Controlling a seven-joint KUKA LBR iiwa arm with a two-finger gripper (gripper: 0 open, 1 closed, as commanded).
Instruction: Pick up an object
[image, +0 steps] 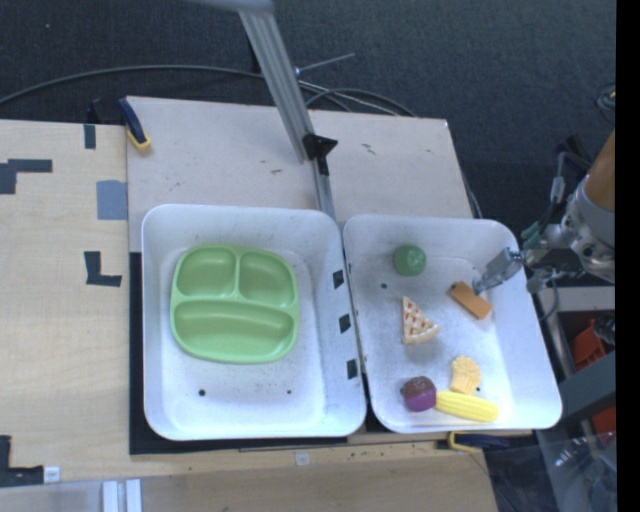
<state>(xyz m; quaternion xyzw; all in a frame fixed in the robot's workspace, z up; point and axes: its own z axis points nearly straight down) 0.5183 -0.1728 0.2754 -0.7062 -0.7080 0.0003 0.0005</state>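
The bench (250, 150) carries two shallow white bins side by side. The left bin (160, 400) holds a green divided plate (235, 303), which lies toward that bin's left side with its two small compartments toward the far edge and its long one toward the near edge.

The right bin (530, 390) holds the small things. A yellow corn cob (466, 406) lies along its near edge, close to the near right corner. Just beyond the cob sits a yellow waffle-like piece (464, 374), and to the cob's left, touching or nearly so, a purple and brown piece (418, 393). A pizza slice (417, 322) lies near the bin's middle. An orange block (470, 300) lies toward the right edge, tilted. A green ball (409, 260) sits near the far edge.

The arm comes in over the right bin's right edge. Its gripper (497, 270) hangs just beside the far end of the orange block; whether the fingers are spread or closed cannot be told, and nothing is seen between them.
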